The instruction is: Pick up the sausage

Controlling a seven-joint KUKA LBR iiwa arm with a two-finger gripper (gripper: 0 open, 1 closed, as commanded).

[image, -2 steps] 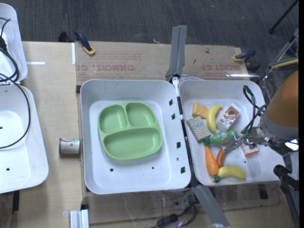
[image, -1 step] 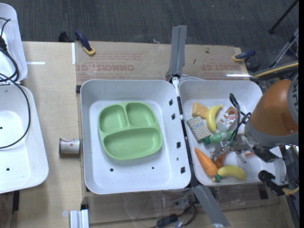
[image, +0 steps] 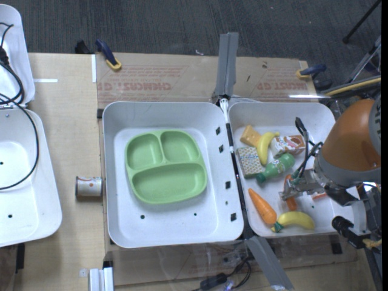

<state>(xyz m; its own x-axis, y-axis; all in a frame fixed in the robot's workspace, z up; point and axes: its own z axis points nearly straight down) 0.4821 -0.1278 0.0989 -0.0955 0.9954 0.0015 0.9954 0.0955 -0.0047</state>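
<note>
While the gripper (image: 293, 190) hovers low in the right bin (image: 324, 111) beside the carrot (image: 263, 205), jaw state unclear, it must close on the sausage (image: 291, 202).

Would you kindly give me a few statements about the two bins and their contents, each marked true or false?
1. The green divided plate lies in the left bin. True.
2. The carrot lies on the green plate. False: it lies in the right bin, near the front.
3. Two bananas are in the right bin, one near the back and one near the front. True.
4. The gripper hangs over the left bin. False: it is over the right bin.
5. The green bottle stands upright. False: it lies on its side.
</note>
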